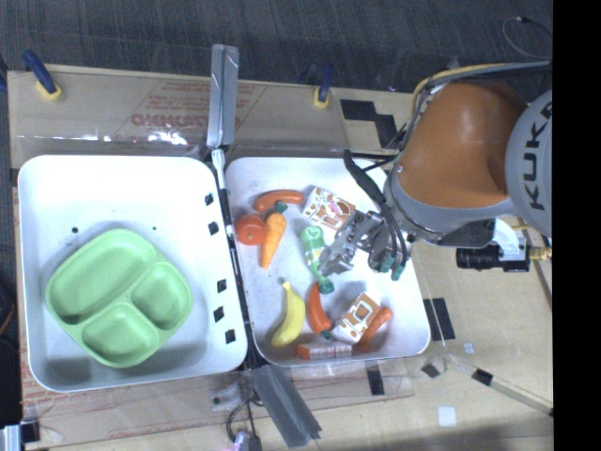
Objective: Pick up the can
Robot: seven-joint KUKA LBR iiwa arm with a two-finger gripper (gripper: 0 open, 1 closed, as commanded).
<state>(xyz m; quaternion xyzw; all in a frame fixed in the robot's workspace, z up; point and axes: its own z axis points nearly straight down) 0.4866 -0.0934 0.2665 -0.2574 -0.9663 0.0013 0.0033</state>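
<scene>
I see a green divided plate (117,299) in the left bin (38,181). In the right bin (413,332), the green can (312,245) lies centrally, right of the carrot (272,237), just beside the gripper (335,255); its opening I cannot tell.

Grey arm (526,158) with orange band (black cables trailing) and dark lettering.
</scene>
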